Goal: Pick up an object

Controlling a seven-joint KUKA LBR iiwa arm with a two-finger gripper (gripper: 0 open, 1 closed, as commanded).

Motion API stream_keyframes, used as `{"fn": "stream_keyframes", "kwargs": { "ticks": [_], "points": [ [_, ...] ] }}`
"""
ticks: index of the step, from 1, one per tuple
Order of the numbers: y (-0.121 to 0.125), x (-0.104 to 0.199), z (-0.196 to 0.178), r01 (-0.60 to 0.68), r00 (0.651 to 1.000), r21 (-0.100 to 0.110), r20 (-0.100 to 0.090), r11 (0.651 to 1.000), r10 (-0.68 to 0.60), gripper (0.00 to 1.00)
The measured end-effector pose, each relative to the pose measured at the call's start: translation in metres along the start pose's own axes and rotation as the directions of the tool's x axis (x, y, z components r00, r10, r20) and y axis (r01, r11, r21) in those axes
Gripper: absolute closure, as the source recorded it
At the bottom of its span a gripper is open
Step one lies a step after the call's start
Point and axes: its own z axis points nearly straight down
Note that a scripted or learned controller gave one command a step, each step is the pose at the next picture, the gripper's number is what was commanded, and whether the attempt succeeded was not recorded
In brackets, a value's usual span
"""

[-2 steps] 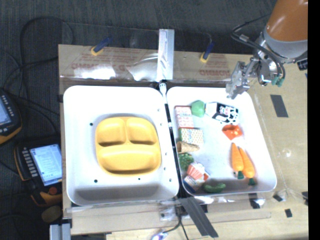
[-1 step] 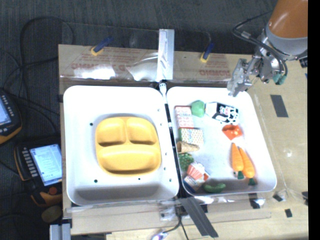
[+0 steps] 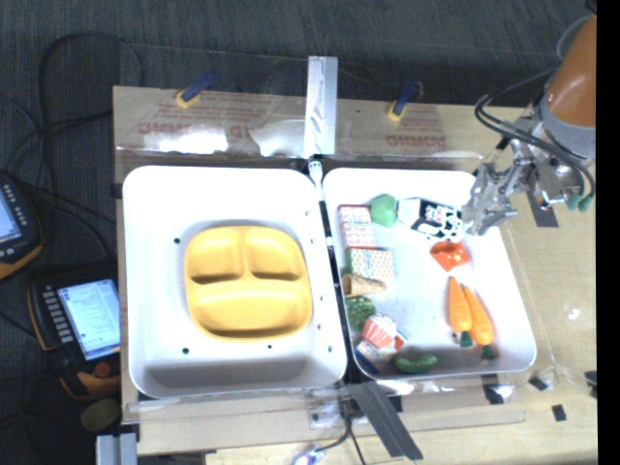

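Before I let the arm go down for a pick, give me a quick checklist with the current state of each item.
1. Gripper is over the right white bin, at its upper right part: ok.
2. Nothing seen between its fingers: ok.
3. Fingers open wide enough to grasp: cannot tell.
4. A target lies close below: the black and white spotted toy and the small orange-red piece are nearest: ok.
5. Target stands apart from neighbours: those two lie close together, so a clean single grasp is doubtful: not ok.
6. Left white bin with the yellow divided tray is away from the arm: ok.
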Motion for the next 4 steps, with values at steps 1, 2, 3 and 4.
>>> {"fn": "stream_keyframes", "kwargs": {
  "ticks": [1,2,3,4],
  "points": [
    [0.000,-0.001,-0.010,0.000,1.000,0.001,0.004,1.000,0.000,1.00],
    [0.001,-0.003,-0.020,-0.001,1.000,0.001,0.008,1.000,0.001,1.00],
    [-0.019,-0.084,-0.008,-0.139,0.990,-0.003,0.003,0.990,0.139,1.00],
    [-0.018,-0.086,-0.019,-0.138,0.990,-0.002,0.009,0.990,0.138,1.00]
  ]
}}
